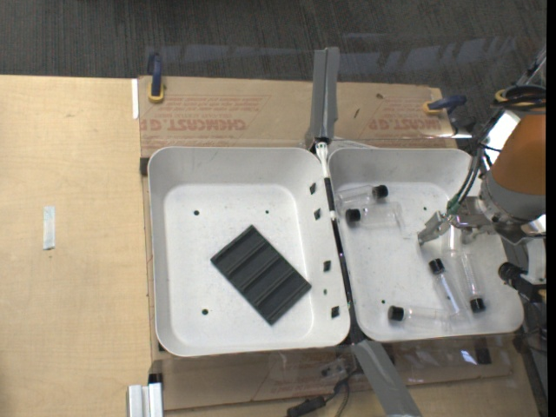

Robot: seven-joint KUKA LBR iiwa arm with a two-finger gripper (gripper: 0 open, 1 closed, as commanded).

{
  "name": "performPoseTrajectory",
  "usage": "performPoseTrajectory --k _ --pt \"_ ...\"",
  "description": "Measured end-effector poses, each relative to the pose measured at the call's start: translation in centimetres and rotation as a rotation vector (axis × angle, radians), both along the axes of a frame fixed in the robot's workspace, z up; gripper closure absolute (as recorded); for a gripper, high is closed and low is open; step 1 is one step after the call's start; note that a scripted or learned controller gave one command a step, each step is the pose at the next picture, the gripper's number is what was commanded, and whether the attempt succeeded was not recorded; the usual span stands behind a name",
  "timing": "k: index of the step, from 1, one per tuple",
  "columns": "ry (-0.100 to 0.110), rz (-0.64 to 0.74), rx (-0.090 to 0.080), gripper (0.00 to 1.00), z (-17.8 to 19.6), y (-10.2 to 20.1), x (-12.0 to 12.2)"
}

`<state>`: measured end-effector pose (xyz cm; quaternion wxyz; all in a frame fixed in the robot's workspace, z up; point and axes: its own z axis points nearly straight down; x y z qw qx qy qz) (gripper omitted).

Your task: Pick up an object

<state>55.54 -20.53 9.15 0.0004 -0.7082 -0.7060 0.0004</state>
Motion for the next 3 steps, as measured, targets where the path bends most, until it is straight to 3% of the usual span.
performPoseTrajectory --k 1,2,3 --pt "0.000 -0.003 0.000 1.00 0.9 -0.1 0.0" --pt "0.001 -0.017 -0.001 1.00 13.1 6.5 -1.2" --pt "0.002 -0.111 -0.002 1.00 13.2 10.6 1.7"
